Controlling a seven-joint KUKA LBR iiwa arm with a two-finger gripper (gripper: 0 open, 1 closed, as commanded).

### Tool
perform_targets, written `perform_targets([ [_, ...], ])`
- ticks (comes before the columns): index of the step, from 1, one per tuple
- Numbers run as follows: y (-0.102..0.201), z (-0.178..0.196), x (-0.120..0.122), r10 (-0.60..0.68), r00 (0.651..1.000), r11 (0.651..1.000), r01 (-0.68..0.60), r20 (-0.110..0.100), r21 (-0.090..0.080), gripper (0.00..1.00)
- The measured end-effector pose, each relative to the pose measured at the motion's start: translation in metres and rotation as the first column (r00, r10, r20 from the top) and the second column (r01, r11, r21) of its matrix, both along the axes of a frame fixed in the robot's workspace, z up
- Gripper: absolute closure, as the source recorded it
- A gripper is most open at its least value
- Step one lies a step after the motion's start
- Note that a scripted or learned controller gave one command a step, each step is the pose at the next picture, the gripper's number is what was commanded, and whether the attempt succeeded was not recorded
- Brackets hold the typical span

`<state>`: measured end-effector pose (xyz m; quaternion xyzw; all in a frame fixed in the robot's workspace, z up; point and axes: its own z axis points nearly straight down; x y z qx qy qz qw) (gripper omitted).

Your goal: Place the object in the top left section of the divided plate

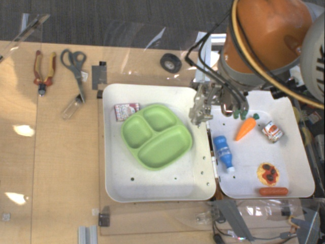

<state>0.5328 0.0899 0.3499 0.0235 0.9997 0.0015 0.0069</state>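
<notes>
Hovering at the bins' shared wall, fingers; grip state unreadable. Plate lies just left, its top-left section on the far side.

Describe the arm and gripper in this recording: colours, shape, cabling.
A bulky rounded orange band sits above the wrist, with grey housing at its right. Black and yellowish cables loop around it. The gripper below is small, metallic grey, with bare mechanical parts.

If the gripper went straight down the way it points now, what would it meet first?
Probably the bare floor or right rim of the left white bin, where the gripper hangs beside the green divided plate. Depth is hard to judge in this slanted view.
</notes>
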Motion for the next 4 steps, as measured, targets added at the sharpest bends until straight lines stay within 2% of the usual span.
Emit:
perform_targets([
  [1,0.031,-0.157,-0.045,-0.142,0.990,0.990,0.142,-0.009,0.001,1.00],
  [2,0.072,-0.241,-0.047,0.286,0.958,0.958,-0.286,-0.013,0.001,1.00],
  [3,-0.006,-0.163,-0.035,0.281,0.960,0.960,-0.281,-0.003,-0.003,1.00],
  [4,0.041,-0.251,-0.014,0.500,0.866,0.866,-0.500,0.014,-0.008,1.00],
])
